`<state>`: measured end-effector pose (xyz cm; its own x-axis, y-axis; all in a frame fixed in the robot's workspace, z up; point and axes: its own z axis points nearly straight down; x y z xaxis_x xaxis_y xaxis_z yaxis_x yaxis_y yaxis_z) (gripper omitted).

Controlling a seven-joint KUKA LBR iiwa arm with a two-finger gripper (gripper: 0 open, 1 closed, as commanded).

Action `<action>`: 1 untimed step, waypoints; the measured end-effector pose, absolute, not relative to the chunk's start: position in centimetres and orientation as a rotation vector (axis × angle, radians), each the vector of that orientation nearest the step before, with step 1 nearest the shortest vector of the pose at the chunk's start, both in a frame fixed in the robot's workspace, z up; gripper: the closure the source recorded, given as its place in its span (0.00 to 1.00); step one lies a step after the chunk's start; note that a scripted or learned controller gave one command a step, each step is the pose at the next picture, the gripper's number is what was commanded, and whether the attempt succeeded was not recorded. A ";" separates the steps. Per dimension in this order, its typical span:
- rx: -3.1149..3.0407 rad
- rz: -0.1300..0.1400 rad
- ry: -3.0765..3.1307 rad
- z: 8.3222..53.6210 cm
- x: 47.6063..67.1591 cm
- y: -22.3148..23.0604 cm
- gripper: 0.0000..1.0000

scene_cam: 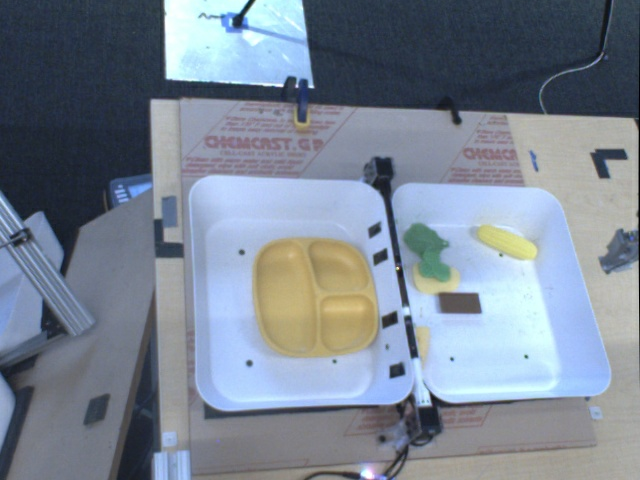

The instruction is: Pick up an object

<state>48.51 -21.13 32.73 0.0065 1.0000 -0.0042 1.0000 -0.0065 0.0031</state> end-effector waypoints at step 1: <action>2.203 0.011 2.216 44.9 50.3 -20.7 1.00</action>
